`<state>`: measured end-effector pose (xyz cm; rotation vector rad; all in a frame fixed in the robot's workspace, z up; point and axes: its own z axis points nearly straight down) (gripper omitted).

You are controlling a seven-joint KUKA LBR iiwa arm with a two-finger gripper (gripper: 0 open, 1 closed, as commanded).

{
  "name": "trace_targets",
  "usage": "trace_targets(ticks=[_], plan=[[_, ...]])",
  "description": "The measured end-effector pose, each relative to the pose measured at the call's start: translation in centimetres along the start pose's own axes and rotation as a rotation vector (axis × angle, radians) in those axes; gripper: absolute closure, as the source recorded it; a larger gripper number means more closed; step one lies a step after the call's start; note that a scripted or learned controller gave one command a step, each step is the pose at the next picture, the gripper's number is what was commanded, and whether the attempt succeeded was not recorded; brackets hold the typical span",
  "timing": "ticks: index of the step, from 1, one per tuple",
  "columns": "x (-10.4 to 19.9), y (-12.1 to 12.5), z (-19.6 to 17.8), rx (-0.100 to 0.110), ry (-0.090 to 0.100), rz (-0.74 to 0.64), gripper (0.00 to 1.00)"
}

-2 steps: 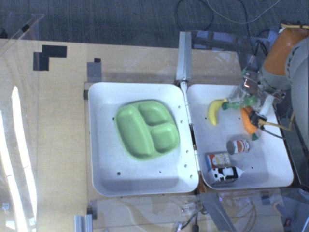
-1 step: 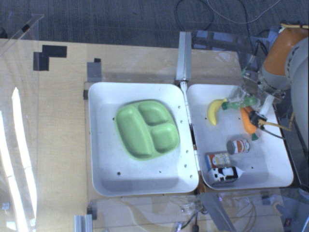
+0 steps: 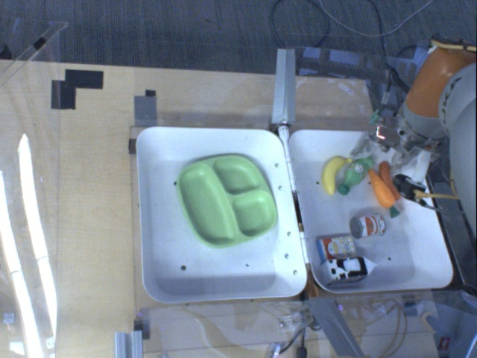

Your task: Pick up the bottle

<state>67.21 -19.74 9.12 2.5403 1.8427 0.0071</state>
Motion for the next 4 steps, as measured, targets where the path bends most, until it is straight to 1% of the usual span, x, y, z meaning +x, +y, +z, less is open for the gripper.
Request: trace_targets(ticks=[1, 2, 3, 4], plan=[[0.2, 0.2, -1.0, -0.009, -0.001, -0.006, 1.00], [0.7, -5.2, -0.1, 0.003, 0.000, -0.053, 1.00], [0.7, -5.2, -0.1, 0.002, 0.000, -0.053, 0.00], [4.0, -11.3, 0.3, -0.003, 0.002, 0.010, 0.00]])
